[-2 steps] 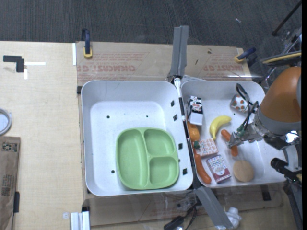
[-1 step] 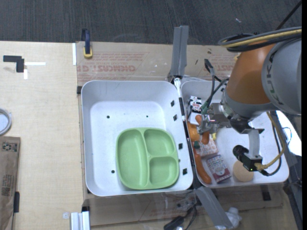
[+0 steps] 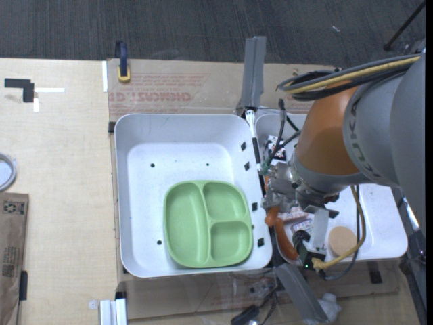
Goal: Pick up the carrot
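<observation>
The carrot (image 3: 283, 241), orange-red and elongated, lies along the left wall of the right bin (image 3: 385, 246), near its front corner. My gripper (image 3: 277, 198) hangs directly over the carrot's upper end, low in the bin, under the orange band of the arm (image 3: 331, 141). The wrist and cables hide where the gripper meets the carrot.
A green divided plate (image 3: 208, 223) sits in the left bin (image 3: 135, 181), toward its front right. A tan round disc (image 3: 342, 237) lies in the right bin, right of the carrot. The wall between the bins stands just left of the gripper. A clamp (image 3: 122, 65) grips the bench at the back.
</observation>
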Robot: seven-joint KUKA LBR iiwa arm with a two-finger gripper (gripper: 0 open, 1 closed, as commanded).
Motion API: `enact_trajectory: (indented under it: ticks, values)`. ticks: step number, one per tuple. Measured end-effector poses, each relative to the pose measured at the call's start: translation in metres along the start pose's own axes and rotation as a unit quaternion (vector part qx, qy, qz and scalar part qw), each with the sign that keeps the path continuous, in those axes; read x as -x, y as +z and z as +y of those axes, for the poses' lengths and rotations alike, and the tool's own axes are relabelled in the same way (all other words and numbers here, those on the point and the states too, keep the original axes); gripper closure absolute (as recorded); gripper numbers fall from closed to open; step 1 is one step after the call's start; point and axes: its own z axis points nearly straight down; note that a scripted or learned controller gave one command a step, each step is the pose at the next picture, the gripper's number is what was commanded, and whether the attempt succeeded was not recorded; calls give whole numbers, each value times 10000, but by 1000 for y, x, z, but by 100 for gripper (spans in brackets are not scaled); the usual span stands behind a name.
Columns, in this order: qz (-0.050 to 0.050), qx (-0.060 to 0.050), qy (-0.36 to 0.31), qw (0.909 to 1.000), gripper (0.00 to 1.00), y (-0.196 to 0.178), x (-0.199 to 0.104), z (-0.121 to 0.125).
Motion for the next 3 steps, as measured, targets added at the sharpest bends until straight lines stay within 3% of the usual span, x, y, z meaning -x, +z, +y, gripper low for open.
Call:
enact_trajectory:
  ticks: [1,2,3]
  values:
    - [-7,15,-1489,9889,100,-6,26,106]
    - [3,3,-493,9988,100,0,77,61]
    - [2,2,-194,9998,100,0,60,17]
